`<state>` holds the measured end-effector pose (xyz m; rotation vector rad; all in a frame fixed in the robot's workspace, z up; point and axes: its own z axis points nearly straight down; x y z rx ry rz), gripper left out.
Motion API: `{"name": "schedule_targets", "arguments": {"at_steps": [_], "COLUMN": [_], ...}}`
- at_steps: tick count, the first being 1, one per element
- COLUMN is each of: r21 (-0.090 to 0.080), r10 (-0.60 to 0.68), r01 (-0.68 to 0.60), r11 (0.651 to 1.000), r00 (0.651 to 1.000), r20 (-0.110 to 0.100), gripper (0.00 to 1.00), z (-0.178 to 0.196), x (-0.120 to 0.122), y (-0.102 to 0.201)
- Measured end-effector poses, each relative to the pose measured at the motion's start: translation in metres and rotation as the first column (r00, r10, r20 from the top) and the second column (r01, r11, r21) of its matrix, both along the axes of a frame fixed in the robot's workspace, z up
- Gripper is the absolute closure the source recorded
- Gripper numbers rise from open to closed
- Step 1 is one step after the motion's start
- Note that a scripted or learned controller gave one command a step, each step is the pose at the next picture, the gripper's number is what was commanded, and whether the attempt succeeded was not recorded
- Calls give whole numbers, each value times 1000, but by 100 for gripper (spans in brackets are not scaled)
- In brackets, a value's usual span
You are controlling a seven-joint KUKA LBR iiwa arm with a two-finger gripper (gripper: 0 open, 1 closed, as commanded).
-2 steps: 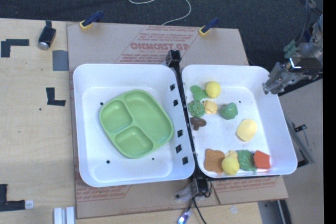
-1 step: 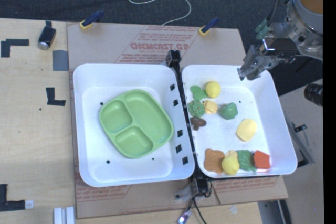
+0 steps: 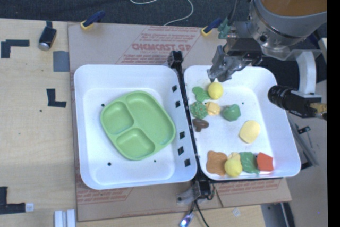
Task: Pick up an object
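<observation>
My gripper [image 3: 219,77] hangs over the far left part of the right bin [image 3: 276,130], just above a small yellow ball [image 3: 215,90]. Its dark fingers point down at the ball and nothing shows between them. Around the ball lie a green leafy piece [image 3: 200,94], a green broccoli piece [image 3: 199,109], a pale yellow bit [image 3: 213,109], a dark green lump [image 3: 231,112] and a brown piece [image 3: 200,125]. A yellow lemon [image 3: 249,131] sits further right. At the near edge lie an orange piece [image 3: 216,162], a yellow piece [image 3: 233,167], a green piece [image 3: 248,162] and a red block [image 3: 265,161].
The left bin [image 3: 90,114] holds a green divided plate [image 3: 138,124]. A black divider with clips [image 3: 182,109] runs between the bins. A white cable [image 3: 159,0] loops behind the bench. A black cylinder mount [image 3: 289,99] juts in at the right.
</observation>
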<state>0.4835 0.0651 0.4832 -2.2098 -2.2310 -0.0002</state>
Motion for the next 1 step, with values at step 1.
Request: {"name": "schedule_targets", "arguments": {"at_steps": [1], "r21": [-3], "r10": [-8], "r01": [8], "r11": [1000], "r00": [1000], "r20": [-6], "gripper": [100], "z": [-55], "x": [0], "y": [4]}}
